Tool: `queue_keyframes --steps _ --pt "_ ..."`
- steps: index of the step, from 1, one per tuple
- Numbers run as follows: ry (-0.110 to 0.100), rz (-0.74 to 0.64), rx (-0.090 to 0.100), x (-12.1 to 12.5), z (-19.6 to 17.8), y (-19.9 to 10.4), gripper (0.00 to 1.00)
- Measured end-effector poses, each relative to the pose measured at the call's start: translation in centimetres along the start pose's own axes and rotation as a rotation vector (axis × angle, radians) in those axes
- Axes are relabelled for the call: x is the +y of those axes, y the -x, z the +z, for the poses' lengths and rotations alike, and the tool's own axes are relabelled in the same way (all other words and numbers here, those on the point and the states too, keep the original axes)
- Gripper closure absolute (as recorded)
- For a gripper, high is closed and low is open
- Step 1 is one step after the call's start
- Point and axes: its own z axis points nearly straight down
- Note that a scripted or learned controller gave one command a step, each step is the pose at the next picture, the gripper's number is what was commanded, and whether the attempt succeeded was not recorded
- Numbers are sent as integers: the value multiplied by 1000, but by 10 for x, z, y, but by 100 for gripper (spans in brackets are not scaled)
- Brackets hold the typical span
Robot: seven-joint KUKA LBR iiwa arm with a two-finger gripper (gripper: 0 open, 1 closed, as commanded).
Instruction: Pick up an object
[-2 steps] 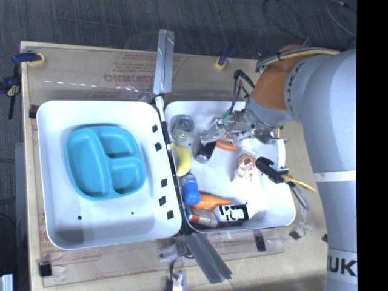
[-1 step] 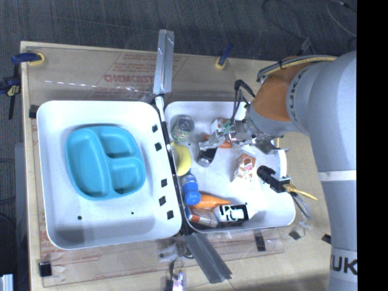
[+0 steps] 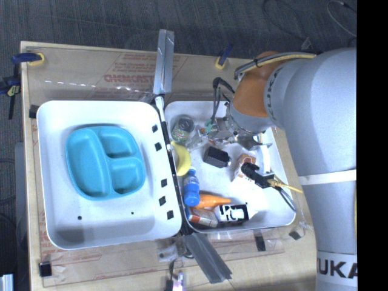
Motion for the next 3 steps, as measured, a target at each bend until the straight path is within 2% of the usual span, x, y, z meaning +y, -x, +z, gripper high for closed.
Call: queue_keyframes --steps 1,2,3 --pt "-4 -2 4 0 -6 -2 100" --pt "-4 -2 3 0 -6 -2 0" --pt "-6 -63 10 -1 -51 46 0"
